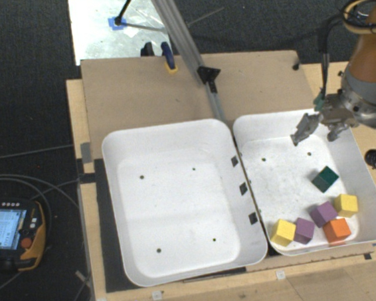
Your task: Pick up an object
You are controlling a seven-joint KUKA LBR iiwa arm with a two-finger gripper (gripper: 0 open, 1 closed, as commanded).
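Observation:
The right bin (270, 171) holds several small blocks. A dark green block (325, 179) lies alone near the middle right. Along the front wall sit a yellow block (283, 231), a purple block (304, 229), another purple block (323, 213), an orange block (337, 229) and a second yellow block (346, 204). My gripper (319, 129) hangs over the bin's far right part, well behind the green block. Its two fingers are spread apart and nothing is between them.
The left bin (173, 201) stands beside the right one, with black clips along their shared wall. A grey pole (183, 40) slants across the back of the bench. A teach pendant (9, 229) lies off the bench at left.

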